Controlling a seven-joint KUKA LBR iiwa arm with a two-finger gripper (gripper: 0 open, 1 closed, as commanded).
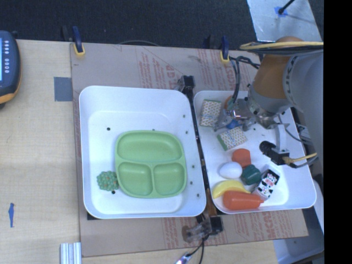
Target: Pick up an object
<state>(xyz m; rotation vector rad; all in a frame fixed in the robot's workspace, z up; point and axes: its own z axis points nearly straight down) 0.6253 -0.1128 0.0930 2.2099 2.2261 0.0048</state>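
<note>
My gripper (234, 121) hangs low over the far part of the right bin (300, 194), under the grey arm with its orange band (273, 78). It is between a patterned square packet (210, 113) to its left and a green-edged patterned packet (231, 138) just in front of it. Nearer the front lie an orange-red piece (241, 156), a white egg (230, 170), a dark green object (251, 175), a yellow banana (226, 187), a red-orange carrot-like piece (241, 201) and a black-and-white box (268, 184).
The left bin (93, 120) holds a green divided plate (149, 163) and a small green bumpy ball (107, 181) at the plate's left. A blue and yellow device (8, 65) sits at the bench's far left edge. Clamps (78, 43) hold the cardboard at the back.
</note>
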